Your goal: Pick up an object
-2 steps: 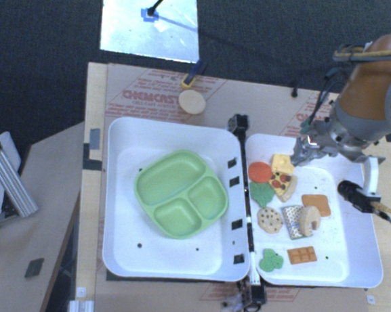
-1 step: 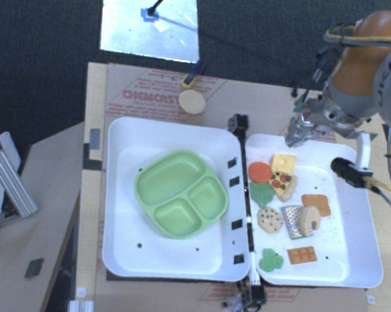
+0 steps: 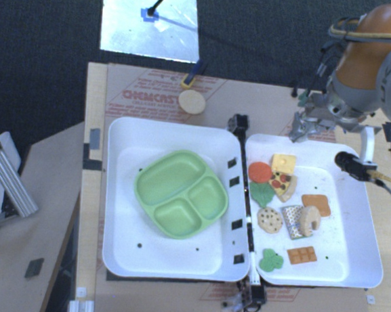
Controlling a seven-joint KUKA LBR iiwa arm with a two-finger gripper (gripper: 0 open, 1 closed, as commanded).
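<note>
The task is judged to be at its very start: nothing is seen lifted, and the whole pick is left to be done. The claw [image 3: 302,130] is held above the far edge of the right bin [image 3: 369,235], near that bin's back left corner, and no object is seen in it; whether it is apart or together cannot be told at this size and angle. The candidate objects are all found lying on the floor of the right bin: a yellow cheese wedge [image 3: 284,162], a red tomato slice [image 3: 260,172] just beside it, a pizza slice [image 3: 286,186], a dark green leaf [image 3: 262,194], a slice of toast [image 3: 316,204], a cookie [image 3: 269,221], a doughnut [image 3: 309,221] resting against a small grey packet [image 3: 291,214], an orange cracker [image 3: 302,255] and a green broccoli piece [image 3: 271,261]. In the left bin [image 3: 122,179] a green divided plate [image 3: 180,194] is seen, lying at a slant. Of these, the cheese wedge and the tomato slice are placed nearest the claw, so a descent and a closing on one of them is judged to be what remains. On the brown board covering the tabletop [image 3: 160,94], red printing is visible behind the left bin; it appears to read "CHEMCAST", though the smaller lines under it are too blurred to be made out.
</note>
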